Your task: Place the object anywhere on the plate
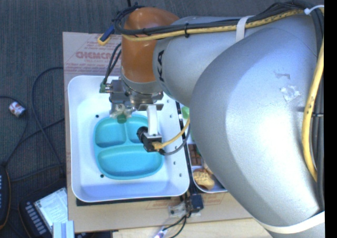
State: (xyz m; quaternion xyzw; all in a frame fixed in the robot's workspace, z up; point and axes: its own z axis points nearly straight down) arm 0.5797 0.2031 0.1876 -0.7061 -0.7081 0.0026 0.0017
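I see the two-finger gripper [122, 116] over the blue sectioned plastic plate [126, 150] at centre-left of the frame, in the left white bin [84, 179]; grip state unclear.

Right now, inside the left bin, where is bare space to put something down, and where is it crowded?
The large lower compartment of the blue plate is bare. So is the left bin floor beside the plate's left edge and along the bin's near wall. It is crowded at the plate's upper part, where the gripper and its cables hang.
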